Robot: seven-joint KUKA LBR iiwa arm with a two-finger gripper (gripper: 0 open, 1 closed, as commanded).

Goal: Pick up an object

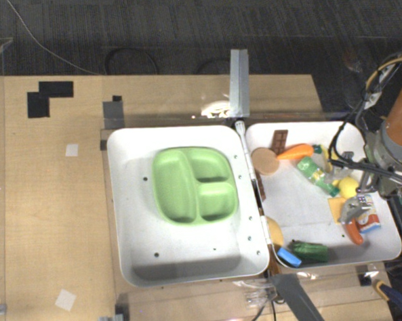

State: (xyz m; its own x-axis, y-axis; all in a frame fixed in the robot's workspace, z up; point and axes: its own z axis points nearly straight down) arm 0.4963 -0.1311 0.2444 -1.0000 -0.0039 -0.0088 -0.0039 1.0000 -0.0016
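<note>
Camera view: claw (pixel 357 210) low in right bin (pixel 295 208), finger state unclear; centre on one item (pixel 355 233), avoid neighbours.

A grey robot arm (pixel 391 155) with a wide orange band (pixel 401 120) above its wrist. Black cables (pixel 348 130) loop along its side, with thinner yellow and white wires near the top. At its end sits a silver metal gripper (pixel 357 211).
</note>
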